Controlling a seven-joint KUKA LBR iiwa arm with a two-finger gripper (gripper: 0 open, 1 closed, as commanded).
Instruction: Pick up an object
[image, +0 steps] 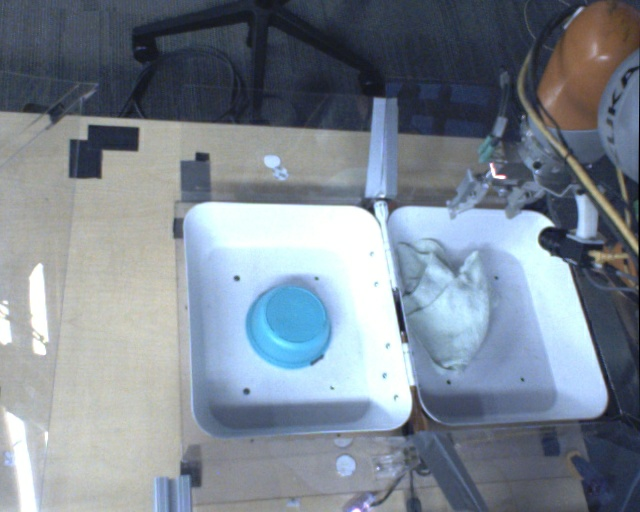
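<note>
A round blue bowl (290, 325) lies in the middle of the left bin (215, 250). A crumpled white cloth (447, 300) rests in the left half of the right bin (560, 350). My gripper (490, 203) hangs over the far rim of the right bin, above and slightly right of the cloth. Its two grey fingers are spread open, with nothing between them. The orange band (590, 55) of the arm sits at the top right.
A metal rail (381, 150) stands upright behind the seam between the bins. Cables and a black fitting (565, 240) hang over the right bin's right rim. Black tape marks (100, 148) lie on the wooden bench at the far left.
</note>
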